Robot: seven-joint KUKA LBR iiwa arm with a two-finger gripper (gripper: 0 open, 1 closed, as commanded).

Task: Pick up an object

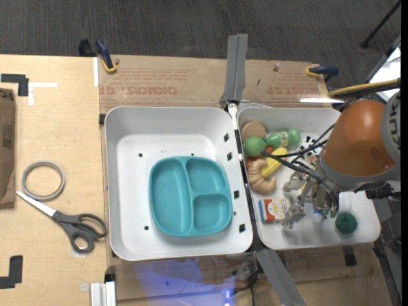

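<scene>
Upside-down, partly legible printed lettering on the cardboard sheet (191, 85) behind both bins; "KU" on the arm (390, 129).

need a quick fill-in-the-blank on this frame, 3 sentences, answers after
1. The teal divided tray lies in the ____ bin.
2. On the bench left of the bins, a roll of tape lies above the ____.
3. The gripper hangs over the ____ bin.

Missing words: left; scissors; right
</scene>
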